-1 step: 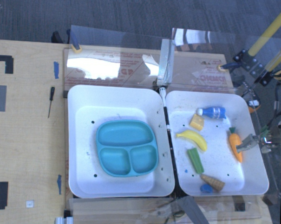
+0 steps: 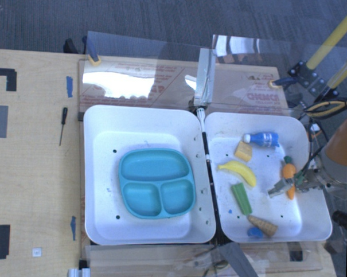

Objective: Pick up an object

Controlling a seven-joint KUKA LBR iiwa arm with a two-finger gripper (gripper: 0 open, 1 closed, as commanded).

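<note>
- A pale wooden desk (image 2: 28,174) carries two shallow white bins side by side, with dark carpet beyond its far edge and clear plastic panels standing behind the bins.
- The left bin (image 2: 99,132) holds a blue divided plate (image 2: 157,182) at its centre, with one long compartment at 12 o'clock and two smaller ones at 6 o'clock.
- The right bin (image 2: 316,224) holds several small things: a blue bottle (image 2: 262,139) lying on its side at 12 o'clock, a yellow block (image 2: 243,151) just below its white cap, a banana (image 2: 239,172) near the middle, a green stick (image 2: 241,198) just below the banana, and a cone (image 2: 262,226) with a blue end at 6 o'clock.
- A carrot (image 2: 289,170) with a green top lies toward 3 o'clock in the right bin.
- The gripper (image 2: 284,188) reaches in from 3 o'clock, low over the right bin, its fingers spread apart, with the carrot's lower end between or just beside them; I cannot tell if they touch it.
</note>
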